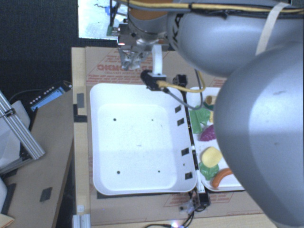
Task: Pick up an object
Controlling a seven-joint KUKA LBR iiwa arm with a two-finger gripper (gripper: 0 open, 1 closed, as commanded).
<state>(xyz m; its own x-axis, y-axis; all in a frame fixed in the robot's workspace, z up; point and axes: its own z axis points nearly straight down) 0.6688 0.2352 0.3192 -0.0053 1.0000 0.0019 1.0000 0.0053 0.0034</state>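
My pincer [129, 61] above left bin [102, 127] far rim; grip state unclear; toys [209, 132] sit in right bin [223, 187]; should move there, descend straight on one.

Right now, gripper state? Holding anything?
Gripper: above the far edge of the left bin; open or closed cannot be told, nothing visibly held.
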